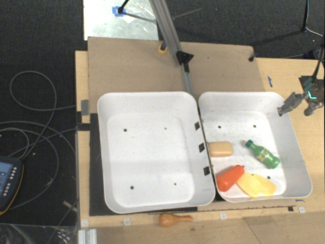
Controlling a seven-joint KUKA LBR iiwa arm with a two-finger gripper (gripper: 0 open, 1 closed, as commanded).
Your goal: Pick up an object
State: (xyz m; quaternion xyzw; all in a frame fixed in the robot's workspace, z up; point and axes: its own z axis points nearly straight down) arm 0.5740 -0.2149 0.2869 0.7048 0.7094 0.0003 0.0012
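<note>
The right bin point(284, 136) holds a tan block point(221, 149), a green bottle point(263, 154) lying on its side, a red bottle point(230, 177) and a flat yellow piece point(256, 184). The red bottle and the yellow piece touch near the bin's front edge. My gripper point(297, 107) hangs over the right bin's back right corner, well apart from all of these. Its fingers stand open with nothing between them.
The left bin point(109, 136) adjoins the right one along black clips. A grey pole point(170, 29) slants down from the top to the bins' joint. A small brown object point(175, 218) lies on the bench in front of the bins.
</note>
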